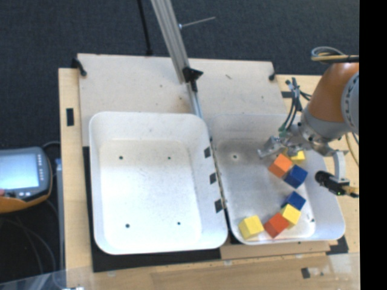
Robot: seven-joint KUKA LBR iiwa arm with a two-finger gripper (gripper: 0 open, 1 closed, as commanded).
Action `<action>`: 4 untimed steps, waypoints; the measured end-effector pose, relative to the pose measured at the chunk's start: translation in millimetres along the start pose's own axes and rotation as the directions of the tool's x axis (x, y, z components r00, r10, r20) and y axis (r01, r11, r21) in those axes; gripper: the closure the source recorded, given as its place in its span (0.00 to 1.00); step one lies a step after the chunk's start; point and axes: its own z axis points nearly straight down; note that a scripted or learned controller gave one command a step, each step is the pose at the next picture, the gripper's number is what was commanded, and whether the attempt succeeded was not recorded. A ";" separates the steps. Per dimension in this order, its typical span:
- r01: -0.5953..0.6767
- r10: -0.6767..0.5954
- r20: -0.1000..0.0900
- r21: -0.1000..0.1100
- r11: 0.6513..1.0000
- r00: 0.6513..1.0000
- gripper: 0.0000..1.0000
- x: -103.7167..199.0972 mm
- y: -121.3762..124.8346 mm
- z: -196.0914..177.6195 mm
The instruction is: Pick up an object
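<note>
The desk is pale wood, with a light board laid across its far half. On it sit two shallow white bins side by side: the left bin and the right bin, which holds all the blocks.

The arm comes in from the right, its orange band bulging above the grey wrist, and bends down over the far right part of the right bin. Its jaws hang low just beyond the nearest blocks; whether they are wide or narrow cannot be told, as cables and the wrist crowd that spot.

A slanted aluminium rail rises from the board between the bins.

The blocks are small plain cubes. An orange block lies just under the jaws, touching a blue block on its right, with a small yellow block just behind them. Nearer the front edge lie a second blue block, a yellow block touching it, a red block beside that, and a larger yellow block to the left, slightly apart.
</note>
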 end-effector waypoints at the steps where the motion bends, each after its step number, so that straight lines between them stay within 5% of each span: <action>1: 0.000 0.000 0.000 -0.001 1.000 1.000 0.00 -0.3 -0.6 0.2; 4: 0.000 0.000 0.000 0.000 1.000 1.000 0.00 -0.5 -0.8 0.2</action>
